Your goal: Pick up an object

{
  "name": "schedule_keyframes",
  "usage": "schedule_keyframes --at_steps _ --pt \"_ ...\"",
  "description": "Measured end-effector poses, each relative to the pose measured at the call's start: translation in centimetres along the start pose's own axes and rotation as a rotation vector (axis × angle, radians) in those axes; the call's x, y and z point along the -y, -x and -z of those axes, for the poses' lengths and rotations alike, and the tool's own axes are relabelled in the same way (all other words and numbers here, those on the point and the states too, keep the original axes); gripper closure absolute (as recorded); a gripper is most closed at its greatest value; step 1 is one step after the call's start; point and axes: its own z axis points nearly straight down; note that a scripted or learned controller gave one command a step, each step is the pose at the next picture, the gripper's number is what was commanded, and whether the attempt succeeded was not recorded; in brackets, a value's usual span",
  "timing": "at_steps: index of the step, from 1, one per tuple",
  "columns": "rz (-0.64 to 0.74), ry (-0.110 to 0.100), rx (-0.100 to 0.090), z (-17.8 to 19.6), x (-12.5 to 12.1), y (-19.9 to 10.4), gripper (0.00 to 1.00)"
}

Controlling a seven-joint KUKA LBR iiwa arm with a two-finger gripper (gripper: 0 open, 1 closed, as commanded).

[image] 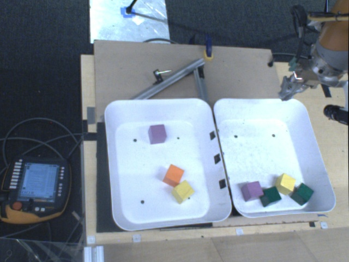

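Two white bins sit side by side on the bench. My gripper (287, 89) hangs past the right bin's (313, 146) far rim; the orange block (174, 174) lies well apart, in the left bin (117, 162).

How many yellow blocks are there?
2. One yellow block sits in the left bin, touching the orange block. The other yellow block is in the right bin, near its front edge beside the green blocks. None seem hidden.
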Motion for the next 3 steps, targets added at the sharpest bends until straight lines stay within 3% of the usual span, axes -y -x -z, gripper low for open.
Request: schedule_keyframes --at_steps 1,3 --pt "0.005 -0.004 -0.003 -0.5 1.0 -5.2 1.0" --pt "0.006 -0.007 -0.004 -1.9 5.8 -16.1 1.0"
